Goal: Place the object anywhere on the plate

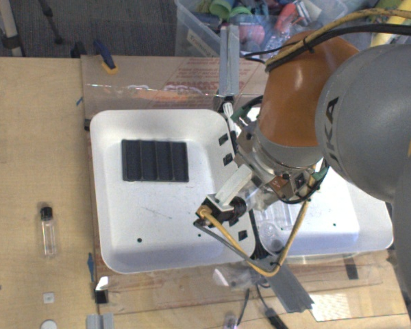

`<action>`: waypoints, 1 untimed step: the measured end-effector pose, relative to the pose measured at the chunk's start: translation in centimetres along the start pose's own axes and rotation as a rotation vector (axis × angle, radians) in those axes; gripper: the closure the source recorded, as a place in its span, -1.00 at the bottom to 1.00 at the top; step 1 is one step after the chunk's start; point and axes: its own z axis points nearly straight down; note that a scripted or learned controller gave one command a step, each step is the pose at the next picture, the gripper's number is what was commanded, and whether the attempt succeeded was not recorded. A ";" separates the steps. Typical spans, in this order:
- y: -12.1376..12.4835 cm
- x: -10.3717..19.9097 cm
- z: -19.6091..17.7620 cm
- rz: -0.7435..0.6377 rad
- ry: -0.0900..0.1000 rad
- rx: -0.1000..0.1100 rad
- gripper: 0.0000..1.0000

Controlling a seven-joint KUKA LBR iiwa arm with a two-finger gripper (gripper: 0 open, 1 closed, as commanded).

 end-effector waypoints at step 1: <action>-6.8 4.4 6.0 -0.081 -0.001 0.001 1.00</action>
